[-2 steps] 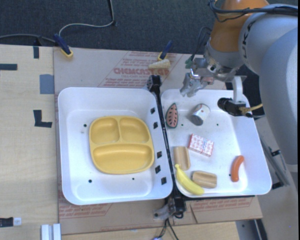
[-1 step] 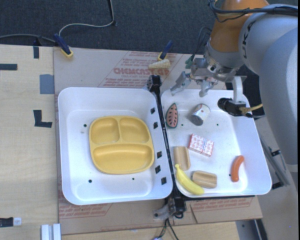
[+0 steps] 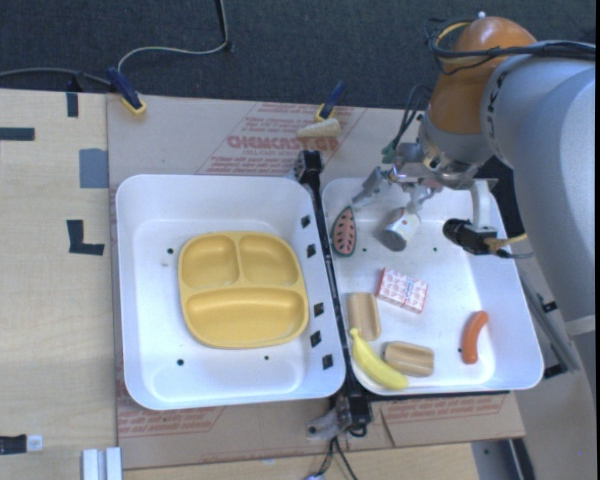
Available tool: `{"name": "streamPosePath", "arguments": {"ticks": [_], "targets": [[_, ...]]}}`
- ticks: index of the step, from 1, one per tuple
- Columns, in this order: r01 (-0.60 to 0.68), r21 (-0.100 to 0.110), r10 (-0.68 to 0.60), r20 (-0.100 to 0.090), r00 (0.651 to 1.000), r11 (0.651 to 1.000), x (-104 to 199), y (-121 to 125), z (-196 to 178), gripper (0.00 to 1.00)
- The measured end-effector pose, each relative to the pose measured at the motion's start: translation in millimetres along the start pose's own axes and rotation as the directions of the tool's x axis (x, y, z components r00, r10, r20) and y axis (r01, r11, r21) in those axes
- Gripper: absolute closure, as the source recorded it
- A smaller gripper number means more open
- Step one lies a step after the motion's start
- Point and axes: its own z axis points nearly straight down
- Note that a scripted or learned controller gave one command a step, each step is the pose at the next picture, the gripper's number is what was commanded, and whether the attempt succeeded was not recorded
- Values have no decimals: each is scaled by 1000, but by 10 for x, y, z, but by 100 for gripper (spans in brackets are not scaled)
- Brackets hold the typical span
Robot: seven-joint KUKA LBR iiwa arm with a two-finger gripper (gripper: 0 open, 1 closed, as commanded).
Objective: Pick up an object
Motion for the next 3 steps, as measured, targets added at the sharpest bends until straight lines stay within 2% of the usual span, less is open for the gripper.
{"name": "streamPosePath", "arguments": {"ticks": [1,2,3], "targets": [[1,-5,-1,1,1000,1000,-149,15,699,0],[1,-3,-1,0,1000,1000,-17,13,702,0],[2,-4,-2,1,1000,1000,-18,16,600,100]]}}
